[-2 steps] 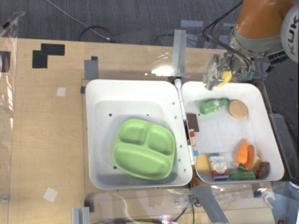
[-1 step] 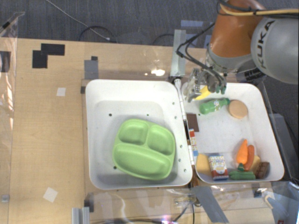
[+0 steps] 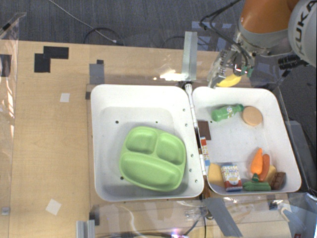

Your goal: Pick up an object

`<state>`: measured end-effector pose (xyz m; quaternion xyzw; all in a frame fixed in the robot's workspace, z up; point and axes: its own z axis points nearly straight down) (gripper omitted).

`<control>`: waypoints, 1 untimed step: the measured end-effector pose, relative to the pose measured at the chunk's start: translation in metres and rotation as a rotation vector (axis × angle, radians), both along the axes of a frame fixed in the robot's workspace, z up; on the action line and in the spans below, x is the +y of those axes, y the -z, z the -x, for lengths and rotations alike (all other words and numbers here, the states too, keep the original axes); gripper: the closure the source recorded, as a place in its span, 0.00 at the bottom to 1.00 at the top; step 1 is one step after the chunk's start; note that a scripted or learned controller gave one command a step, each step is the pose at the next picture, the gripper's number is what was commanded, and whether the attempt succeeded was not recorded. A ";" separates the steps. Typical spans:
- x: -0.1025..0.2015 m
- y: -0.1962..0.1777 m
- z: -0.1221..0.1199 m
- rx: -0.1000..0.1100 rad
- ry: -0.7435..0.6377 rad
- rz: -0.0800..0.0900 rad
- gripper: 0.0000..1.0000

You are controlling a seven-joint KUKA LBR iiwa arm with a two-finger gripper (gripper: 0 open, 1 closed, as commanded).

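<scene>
Camera view: gripper [image 3: 233, 72] pinches a yellow curved banana-like toy [image 3: 229, 81] above the right white bin [image 3: 277, 108] (far edge); lift straight, slowly.

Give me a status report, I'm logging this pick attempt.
Gripper raised over right bin's far rim, shut on yellow item. Green bottle, tan disc below in bin. Nothing in the way.

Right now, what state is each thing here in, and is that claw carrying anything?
gripper: raised above the right bin's far rim, shut on the yellow piece.
yellow piece: lifted, between the fingers.
green tray: lying flat in the left bin.
green bottle: lying on its side.
round biscuit: lying flat.
carrot: lying in the bin.
</scene>
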<state>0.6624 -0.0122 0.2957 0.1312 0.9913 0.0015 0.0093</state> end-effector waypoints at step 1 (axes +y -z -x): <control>0.001 -0.010 -0.001 -0.004 -0.003 0.000 1.00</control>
